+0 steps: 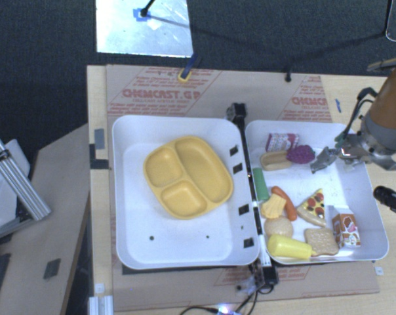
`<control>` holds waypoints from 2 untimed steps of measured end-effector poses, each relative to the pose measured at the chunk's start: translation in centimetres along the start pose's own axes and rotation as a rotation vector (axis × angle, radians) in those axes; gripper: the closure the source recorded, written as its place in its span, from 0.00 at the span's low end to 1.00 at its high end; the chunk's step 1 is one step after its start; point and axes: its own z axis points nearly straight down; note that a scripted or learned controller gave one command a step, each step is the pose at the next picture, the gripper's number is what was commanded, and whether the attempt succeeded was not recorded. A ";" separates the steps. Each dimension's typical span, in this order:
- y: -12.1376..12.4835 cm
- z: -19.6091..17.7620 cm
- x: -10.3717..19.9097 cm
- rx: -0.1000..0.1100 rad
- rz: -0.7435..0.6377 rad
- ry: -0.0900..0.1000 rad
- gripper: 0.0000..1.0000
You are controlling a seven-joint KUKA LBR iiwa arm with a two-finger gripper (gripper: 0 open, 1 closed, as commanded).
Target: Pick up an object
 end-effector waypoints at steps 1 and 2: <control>-0.2 4.8 -0.9 -0.001 0.000 -0.001 0.00; -0.1 7.1 -0.8 -0.003 0.000 -0.001 0.00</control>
